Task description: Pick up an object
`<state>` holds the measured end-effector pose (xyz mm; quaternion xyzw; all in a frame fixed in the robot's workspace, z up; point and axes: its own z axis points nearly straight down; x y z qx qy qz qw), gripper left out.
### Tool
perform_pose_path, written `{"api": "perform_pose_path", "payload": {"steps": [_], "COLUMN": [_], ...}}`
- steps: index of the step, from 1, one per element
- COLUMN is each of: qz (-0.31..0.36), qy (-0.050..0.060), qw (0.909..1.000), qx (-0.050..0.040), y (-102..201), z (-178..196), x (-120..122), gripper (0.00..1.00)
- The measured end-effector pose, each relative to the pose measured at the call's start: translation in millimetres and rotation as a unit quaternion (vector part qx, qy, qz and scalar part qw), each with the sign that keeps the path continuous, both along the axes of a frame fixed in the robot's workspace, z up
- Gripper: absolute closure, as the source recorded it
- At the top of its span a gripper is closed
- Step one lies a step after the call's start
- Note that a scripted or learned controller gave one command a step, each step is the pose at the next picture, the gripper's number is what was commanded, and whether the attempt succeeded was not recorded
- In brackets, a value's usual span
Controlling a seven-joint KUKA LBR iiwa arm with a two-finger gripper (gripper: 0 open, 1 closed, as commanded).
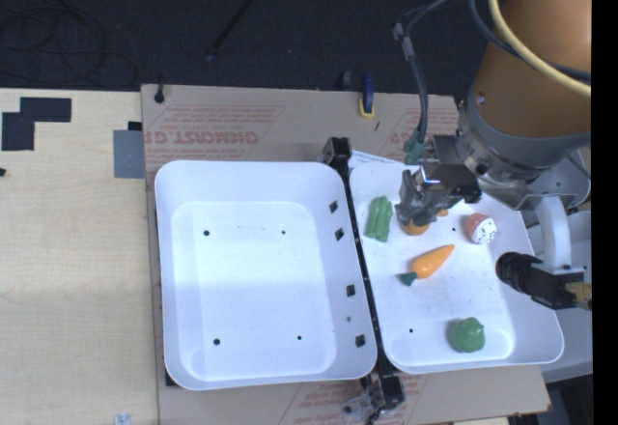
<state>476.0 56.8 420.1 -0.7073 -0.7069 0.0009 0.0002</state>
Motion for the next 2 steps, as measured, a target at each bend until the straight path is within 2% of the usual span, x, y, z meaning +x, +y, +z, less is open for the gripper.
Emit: {"api": "perform_pose_path", "payload": {"steps": [1,2], "qz": [0.0,0.0], "qy": [0.0,0.0], "qw": [1.0,1.0], "qx": [0.0004,0.0001], "y": [2.3,-90.0], "z": [-52.4,-33.3], "x": [3.3,-0.2], "gripper": [1.0,1.0]}}
